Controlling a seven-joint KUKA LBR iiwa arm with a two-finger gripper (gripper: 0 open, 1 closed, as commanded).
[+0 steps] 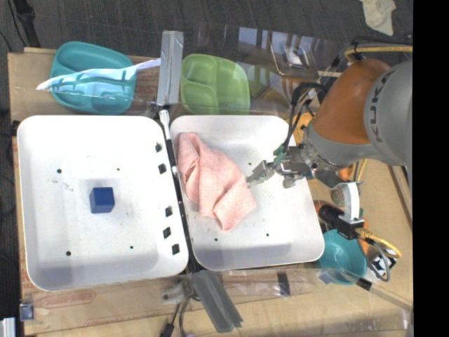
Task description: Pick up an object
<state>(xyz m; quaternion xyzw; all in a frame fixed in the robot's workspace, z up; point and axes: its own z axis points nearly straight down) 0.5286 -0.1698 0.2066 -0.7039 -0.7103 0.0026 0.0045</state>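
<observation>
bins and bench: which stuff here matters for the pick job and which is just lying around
Job:
pink cloth, in the right bin
blue cube, in the left bin
end effector, over the right bin by the cloth

Lying about:
teal dish
green tray
white rag on the floor

You see the arm (pixel 379 111) as a thick, rounded body in two colours: a broad orange band (pixel 347 104) that bulges like a dome, and a smooth grey shell (pixel 400 114) beyond it. On the grey shell you can read part of dark block lettering, "KU", running along the curve. Below the band sits a grey wrist collar (pixel 328 159). From it the gripper (pixel 261 175) extends as a cluster of small metal parts, silver-grey with green flecks, ending in thin pale fingers (pixel 255 176). Dark cables (pixel 306 97) loop beside the band, near the wrist.
</observation>
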